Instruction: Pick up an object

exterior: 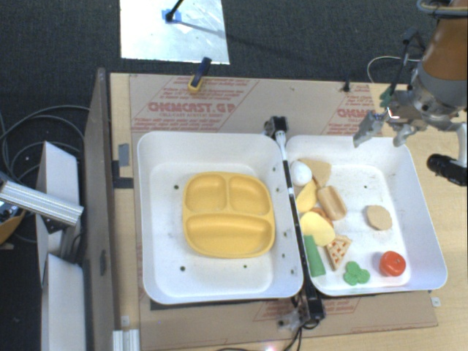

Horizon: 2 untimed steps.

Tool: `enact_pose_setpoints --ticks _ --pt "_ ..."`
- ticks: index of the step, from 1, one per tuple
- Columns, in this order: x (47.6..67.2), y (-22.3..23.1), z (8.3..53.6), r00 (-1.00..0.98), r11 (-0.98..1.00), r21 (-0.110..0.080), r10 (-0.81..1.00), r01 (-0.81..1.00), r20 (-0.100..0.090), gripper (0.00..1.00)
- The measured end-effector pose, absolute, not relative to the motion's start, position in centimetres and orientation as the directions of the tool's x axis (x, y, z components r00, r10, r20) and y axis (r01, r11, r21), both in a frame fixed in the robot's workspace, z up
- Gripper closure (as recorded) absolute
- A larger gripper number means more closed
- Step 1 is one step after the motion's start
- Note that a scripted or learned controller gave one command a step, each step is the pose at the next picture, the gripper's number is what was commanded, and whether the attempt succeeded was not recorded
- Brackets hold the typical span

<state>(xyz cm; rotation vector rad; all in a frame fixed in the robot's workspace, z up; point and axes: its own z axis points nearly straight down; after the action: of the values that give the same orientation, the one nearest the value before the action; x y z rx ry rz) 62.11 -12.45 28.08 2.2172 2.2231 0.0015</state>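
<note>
1. My pincer [383,128] hangs at about two o'clock over the bench, above the far rim of the right bin [420,189]. Its two fingers stand spread apart with nothing between them.
2. The right bin holds the pickable toy food: white egg [301,172], hot dog [333,202], round cookie [379,217], tomato [393,263], green stick [314,255], waffle wedge [338,251], green clover piece [356,273].
3. The left bin [161,196], at nine o'clock of the right one, carries a yellow divided plate [227,215].
4. Both bins sit on a printed cardboard sheet [219,101].
5. Dark carpet [58,35] lies beyond, with a shiny sheet [175,20] at twelve o'clock and cables [29,130] at nine.
</note>
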Motion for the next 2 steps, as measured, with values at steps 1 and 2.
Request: enact_pose_setpoints --ticks 1,2 --pt "56.6 -11.5 16.4 0.0 0.0 -0.013 1.0 1.0 0.003 0.0" --pt "55.0 -11.4 8.6 0.003 -0.003 0.013 1.0 1.0 0.001 0.0"
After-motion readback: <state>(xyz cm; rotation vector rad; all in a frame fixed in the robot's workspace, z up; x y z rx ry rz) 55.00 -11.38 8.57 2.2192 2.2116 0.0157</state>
